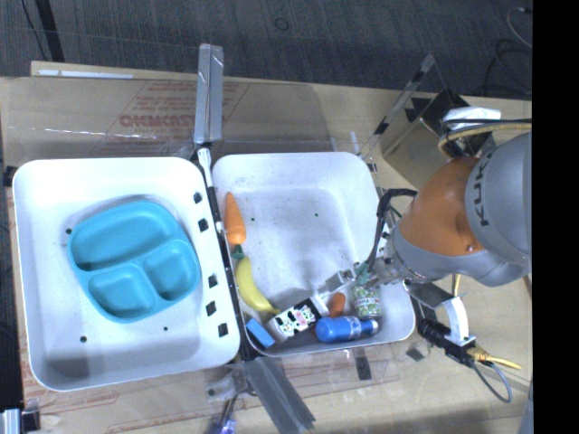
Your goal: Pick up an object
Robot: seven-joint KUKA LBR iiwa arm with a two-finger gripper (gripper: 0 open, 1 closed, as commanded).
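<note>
An orange plastic carrot [234, 221] lies against the right bin's nine-o'clock wall, with a yellow banana [251, 287] just below it towards seven. Along the six-o'clock edge lie a black-and-white patterned block [295, 318], a blue bottle [342, 329] on its side and a small green-speckled jar [365, 300].

You get an evenly lit, fairly bright view from overhead. The two white bins [118, 181] nearly wash out, with soft grey shadows pooling at their lower walls. The dark floor [271, 16] along the top stays dim. Detail is slightly soft and grainy overall, and the small items blur together.
</note>
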